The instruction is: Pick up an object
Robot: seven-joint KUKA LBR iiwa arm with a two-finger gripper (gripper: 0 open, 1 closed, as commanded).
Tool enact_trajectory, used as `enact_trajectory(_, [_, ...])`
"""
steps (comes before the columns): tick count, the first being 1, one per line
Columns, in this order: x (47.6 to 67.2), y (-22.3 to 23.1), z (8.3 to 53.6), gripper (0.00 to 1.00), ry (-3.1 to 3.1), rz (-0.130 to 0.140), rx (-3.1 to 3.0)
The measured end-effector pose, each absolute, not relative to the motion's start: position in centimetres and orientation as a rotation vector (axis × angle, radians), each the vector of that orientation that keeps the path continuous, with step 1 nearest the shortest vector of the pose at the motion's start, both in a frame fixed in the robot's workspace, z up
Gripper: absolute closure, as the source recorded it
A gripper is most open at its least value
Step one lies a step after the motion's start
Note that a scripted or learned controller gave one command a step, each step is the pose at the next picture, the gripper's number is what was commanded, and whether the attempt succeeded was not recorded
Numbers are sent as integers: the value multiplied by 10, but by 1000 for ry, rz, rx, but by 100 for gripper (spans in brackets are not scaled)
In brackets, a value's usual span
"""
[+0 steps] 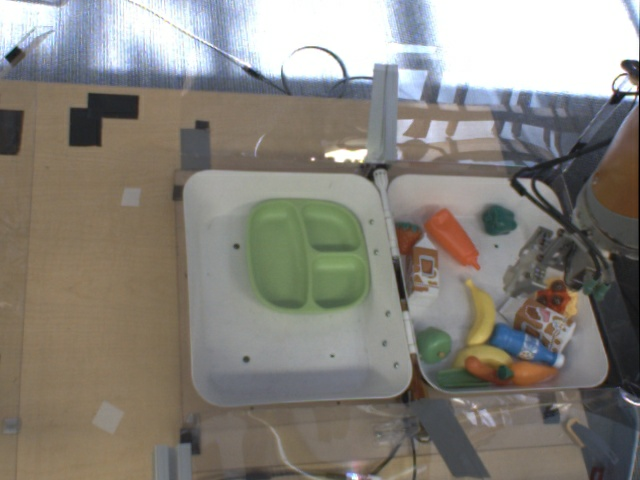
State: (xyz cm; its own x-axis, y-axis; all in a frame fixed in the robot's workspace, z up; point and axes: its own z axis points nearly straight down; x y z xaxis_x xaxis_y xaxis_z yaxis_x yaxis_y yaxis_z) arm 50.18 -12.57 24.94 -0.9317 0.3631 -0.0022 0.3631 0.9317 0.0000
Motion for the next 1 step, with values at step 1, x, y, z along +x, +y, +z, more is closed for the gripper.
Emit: enact_trajectory(1, [495,-78,222,100,3075,3,616])
